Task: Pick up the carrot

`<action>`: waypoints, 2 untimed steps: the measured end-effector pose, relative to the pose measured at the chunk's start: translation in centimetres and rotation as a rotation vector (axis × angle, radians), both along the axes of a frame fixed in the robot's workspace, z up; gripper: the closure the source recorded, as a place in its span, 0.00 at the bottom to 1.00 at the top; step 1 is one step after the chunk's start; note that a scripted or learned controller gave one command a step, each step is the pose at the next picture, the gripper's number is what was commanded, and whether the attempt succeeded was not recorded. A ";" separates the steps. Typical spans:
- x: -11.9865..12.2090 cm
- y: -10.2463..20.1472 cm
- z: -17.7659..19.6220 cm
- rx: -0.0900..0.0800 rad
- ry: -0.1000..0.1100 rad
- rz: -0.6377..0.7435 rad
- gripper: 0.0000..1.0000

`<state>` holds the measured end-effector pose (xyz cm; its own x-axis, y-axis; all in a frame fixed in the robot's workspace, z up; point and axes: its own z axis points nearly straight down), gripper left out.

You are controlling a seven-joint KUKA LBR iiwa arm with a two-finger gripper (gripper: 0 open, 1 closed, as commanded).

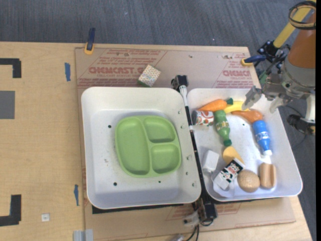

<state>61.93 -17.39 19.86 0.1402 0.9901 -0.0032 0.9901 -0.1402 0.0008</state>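
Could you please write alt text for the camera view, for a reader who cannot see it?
The open gripper hovers over the right bin, near the carrot lying among toy foods. The left bin holds a green divided plate.

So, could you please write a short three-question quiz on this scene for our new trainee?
1. True or false: the carrot lies in the right bin.
2. What sits in the left bin? A) a green divided plate B) a blue bottle C) a bread roll
3. Fill in: the gripper has its fingers spread above the right bin's far ____ corner.

Key: 1 true; 2 A, the green divided plate; 3 right.
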 end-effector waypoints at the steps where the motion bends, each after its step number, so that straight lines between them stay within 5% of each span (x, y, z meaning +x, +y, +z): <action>1: 0.7 -0.9 -10.0 0.000 -0.006 -0.193 0.00; 2: 3.0 1.6 -11.0 -0.011 0.027 -0.485 0.00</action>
